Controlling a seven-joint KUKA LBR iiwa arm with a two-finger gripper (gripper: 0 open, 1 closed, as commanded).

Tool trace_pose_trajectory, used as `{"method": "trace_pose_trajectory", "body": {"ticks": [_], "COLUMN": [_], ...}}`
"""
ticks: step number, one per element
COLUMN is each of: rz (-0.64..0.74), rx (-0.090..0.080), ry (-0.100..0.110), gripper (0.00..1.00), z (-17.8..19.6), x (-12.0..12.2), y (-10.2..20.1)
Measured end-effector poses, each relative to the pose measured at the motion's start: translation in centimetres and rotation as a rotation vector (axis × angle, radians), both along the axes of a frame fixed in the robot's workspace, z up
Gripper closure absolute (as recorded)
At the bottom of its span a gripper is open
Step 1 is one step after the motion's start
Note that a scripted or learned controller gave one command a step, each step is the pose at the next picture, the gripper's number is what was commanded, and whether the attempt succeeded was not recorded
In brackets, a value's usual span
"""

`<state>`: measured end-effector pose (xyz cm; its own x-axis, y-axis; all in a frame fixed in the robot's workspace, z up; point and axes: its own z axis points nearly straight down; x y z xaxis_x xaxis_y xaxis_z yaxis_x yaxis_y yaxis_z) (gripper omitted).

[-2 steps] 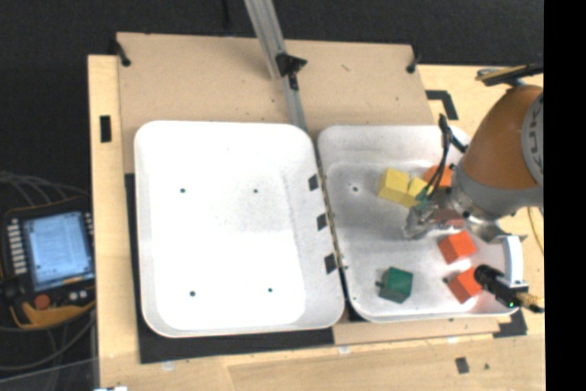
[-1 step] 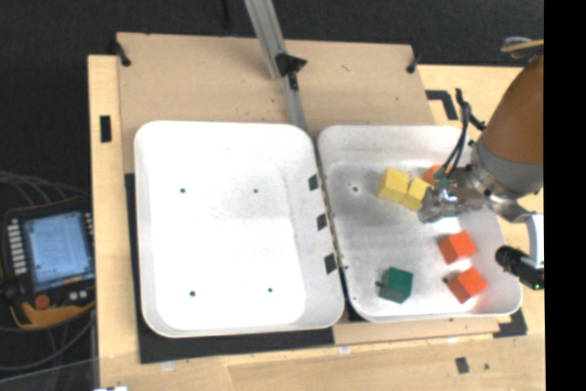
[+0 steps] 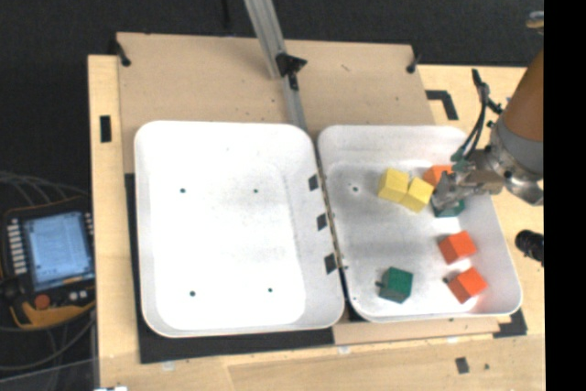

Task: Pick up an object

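Over the right bin (image 3: 366, 146) we see the gripper (image 3: 448, 200) low beside the yellow blocks (image 3: 406, 189), an orange block (image 3: 436, 173) just behind it. Whether it is open we cannot tell. No writing is legible; the left bin (image 3: 220, 224) offers open room.

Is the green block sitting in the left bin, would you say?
No, the green block sits in the right bin, near its front edge.

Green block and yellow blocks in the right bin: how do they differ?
The green block is dark green and a single piece; the yellow blocks are bright yellow and form a touching pair. The green block sits alone near the bin's front edge, apart from the gripper; the yellow blocks lie farther back, right beside the gripper. Both rest on the floor of the right bin.
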<state>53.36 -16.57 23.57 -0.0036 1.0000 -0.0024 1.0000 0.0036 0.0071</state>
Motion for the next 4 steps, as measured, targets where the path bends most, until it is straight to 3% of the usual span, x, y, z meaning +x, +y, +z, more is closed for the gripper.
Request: {"method": "trace_pose_trajectory", "body": {"ticks": [1, 4], "rz": [0.0, 0.003], "rx": [-0.001, 0.002], "ry": [-0.001, 0.004], "gripper": [1.0, 1.0], "z": [6.3, 4.3], "x": [0.2, 5.8], "y": [-0.7, 13.6]}}
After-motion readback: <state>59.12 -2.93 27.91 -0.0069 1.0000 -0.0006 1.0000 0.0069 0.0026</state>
